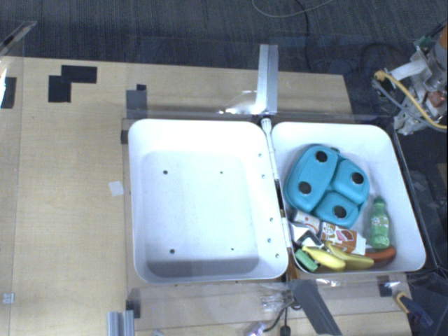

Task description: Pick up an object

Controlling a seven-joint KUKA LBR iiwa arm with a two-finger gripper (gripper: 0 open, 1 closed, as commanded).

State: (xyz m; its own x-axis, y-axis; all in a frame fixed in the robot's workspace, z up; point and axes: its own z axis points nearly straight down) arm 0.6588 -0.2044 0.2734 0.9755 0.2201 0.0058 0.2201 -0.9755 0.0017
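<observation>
The right bin point(392, 152) holds a large blue plastic piece point(327, 185) with three dark holes, near its middle. A green bottle point(379, 224) lies along the bin's right side. At the front of that bin lie a yellow banana point(336, 259), a small printed carton point(341, 237), a red-brown item point(381, 255) and a green thing point(304, 260). Part of the arm point(423, 82), with yellow cables, shows at the upper right edge, outside the bins and away from all the objects.
The left bin point(199, 201) sits beside the right one, split from it by a metal divider point(274, 180). A metal post point(267, 79) stands behind the bins. Black markers point(70, 81) lie on the wooden bench at the left.
</observation>
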